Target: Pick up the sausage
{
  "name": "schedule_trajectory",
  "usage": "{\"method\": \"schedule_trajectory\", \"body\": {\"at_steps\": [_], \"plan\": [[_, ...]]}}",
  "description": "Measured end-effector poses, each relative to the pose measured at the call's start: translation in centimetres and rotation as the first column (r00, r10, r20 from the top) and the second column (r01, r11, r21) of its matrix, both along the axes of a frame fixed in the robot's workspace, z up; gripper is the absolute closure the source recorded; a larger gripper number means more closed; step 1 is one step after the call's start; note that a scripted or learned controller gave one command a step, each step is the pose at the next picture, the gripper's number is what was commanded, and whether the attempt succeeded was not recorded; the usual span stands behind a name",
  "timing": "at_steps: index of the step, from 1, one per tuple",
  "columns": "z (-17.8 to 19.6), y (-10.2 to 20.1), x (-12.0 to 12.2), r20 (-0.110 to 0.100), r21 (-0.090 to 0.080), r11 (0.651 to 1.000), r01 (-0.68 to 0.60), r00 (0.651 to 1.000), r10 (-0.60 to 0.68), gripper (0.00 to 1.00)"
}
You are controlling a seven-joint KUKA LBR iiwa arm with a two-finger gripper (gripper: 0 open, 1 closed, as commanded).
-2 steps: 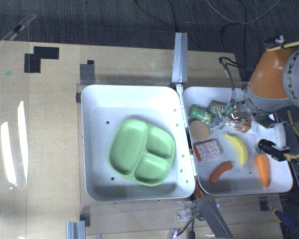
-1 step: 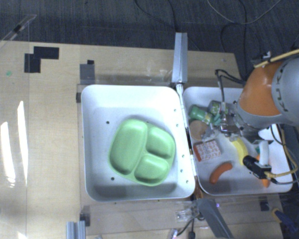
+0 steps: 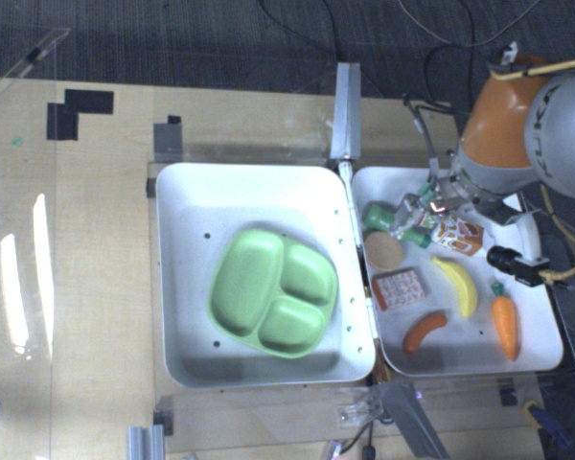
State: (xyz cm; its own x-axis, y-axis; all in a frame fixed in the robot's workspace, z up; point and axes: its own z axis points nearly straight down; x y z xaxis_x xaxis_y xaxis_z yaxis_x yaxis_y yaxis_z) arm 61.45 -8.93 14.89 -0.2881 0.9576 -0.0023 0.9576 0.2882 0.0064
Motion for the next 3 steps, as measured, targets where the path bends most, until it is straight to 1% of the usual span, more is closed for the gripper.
{"method": "schedule_trajectory", "body": {"at_steps": [1, 2, 3], "plan": [[3.6, 1.9, -12.4, -0.002, 0.001, 0.994, 0.108, 0.994, -0.108, 0.00], [3.5, 5.0, -12.7, -0.004, 0.001, 1.000, 0.010, 1.000, -0.010, 0.00], [3.6, 3.2, -12.7, -0.004, 0.000, 0.990, -0.140, 0.990, 0.140, 0.00]]}}
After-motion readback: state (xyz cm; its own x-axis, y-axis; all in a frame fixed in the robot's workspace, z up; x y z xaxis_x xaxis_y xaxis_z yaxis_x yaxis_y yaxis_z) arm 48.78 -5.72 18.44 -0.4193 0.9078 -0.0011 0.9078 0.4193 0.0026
